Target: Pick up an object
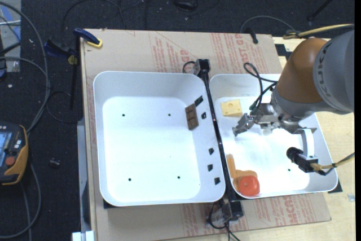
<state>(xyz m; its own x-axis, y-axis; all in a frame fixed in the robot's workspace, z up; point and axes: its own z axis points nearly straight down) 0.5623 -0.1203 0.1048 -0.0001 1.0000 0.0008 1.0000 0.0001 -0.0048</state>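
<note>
Lower corner of the right bin (316,131): a red ball (248,184) lying against an orange strip (232,167) beside the divider. Farther up the same bin, a pale yellow block (230,107) lies flat near the left wall. A brown bar (192,117) rests in the left bin (146,138), by its right wall. The gripper (243,124) hangs over the right bin's floor just below the block and apart from it; its jaws look slightly parted, with nothing between them. Judged by appearance, the block is light, soft and sponge-like, likely to yield under a squeeze; a hold across two opposite flat sides seems soundest. The ball would probably roll and slip, and its corner crowds the fingers.
</note>
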